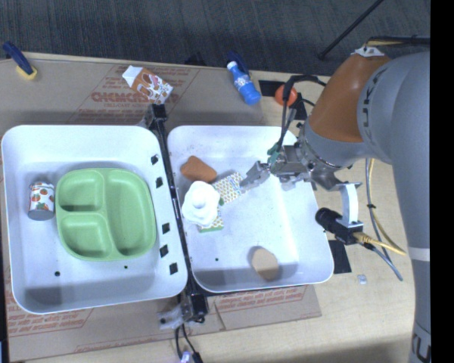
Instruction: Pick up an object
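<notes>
Grey arm (378, 112) reaches into the right bin (306, 267) — jaws near a patterned card (228, 186); whether released or clenched cannot be told. White bottle (200, 203) just beside — orange block (199, 169) near.

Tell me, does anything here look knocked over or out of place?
Yes. A small printed can lies on its side in the left white bin, beside the green divided plate. A blue bottle and a crumpled wrapper lie outside the bins.
</notes>
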